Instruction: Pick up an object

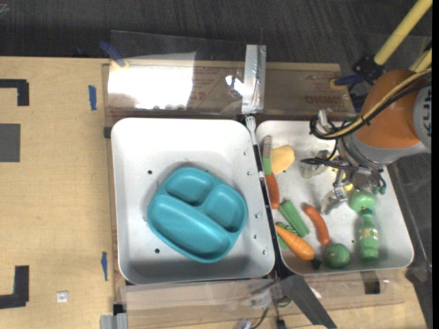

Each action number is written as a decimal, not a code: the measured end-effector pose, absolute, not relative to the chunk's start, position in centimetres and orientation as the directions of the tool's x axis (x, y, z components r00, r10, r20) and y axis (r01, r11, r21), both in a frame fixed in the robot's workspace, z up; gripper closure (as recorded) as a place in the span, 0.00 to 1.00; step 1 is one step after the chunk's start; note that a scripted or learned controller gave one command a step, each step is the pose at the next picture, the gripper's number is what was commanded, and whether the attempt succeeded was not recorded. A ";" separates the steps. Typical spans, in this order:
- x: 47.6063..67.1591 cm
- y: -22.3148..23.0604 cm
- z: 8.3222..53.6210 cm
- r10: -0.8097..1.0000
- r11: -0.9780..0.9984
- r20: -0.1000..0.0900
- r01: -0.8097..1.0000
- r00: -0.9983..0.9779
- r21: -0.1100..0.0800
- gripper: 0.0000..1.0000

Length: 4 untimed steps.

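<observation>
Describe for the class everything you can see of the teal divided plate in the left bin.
The teal divided plate looks like smooth moulded plastic, with rounded corners and a raised rim. Ridges split it into three compartments: one long section along its lower left side and two smaller ones along the upper right. All three look bare. It lies flat, right way up and turned at an angle, roughly in the middle of the left bin, resting on the bin's floor and apart from its walls.

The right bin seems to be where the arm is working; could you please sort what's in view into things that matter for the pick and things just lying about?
For the pick:
gripper
green bottle
lime
carrot
red pepper
yellow fruit
green pod

Lying about:
teal tray
left bin
</observation>
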State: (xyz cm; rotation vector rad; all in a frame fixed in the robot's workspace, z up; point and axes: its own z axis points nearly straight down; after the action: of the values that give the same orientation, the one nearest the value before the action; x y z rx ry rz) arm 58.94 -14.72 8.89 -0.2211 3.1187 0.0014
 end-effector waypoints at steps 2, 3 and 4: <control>52.1 -9.2 9.0 -0.365 0.931 -0.016 -0.365 -0.931 -0.009 0.00; 52.5 -9.0 10.3 -0.368 0.930 -0.027 -0.367 -0.930 -0.013 1.00; 56.7 -8.2 21.1 -0.018 1.000 -0.012 -0.018 -1.000 -0.001 1.00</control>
State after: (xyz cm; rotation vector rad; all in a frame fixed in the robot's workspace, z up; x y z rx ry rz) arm 56.67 -8.24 21.07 -0.0284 3.1297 -0.0014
